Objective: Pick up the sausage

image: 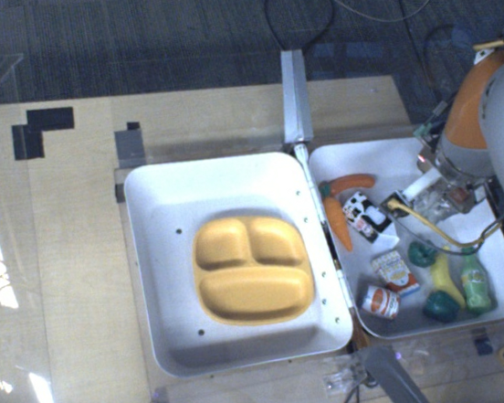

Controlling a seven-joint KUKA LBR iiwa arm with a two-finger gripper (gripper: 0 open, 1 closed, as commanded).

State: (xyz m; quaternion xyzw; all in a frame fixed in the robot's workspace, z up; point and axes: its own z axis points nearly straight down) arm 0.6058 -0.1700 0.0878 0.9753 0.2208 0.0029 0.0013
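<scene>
Gripper (444, 203) hung near the right bin's (384, 155) right wall, its opening impossible to judge. Left of it, past bare floor, the sausage (353, 183) lay by the back wall, just beside a carrot (338, 223).

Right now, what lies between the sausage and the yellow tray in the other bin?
An orange carrot beside the sausage, then the two bins' adjoining walls, as the camera view shows.
</scene>
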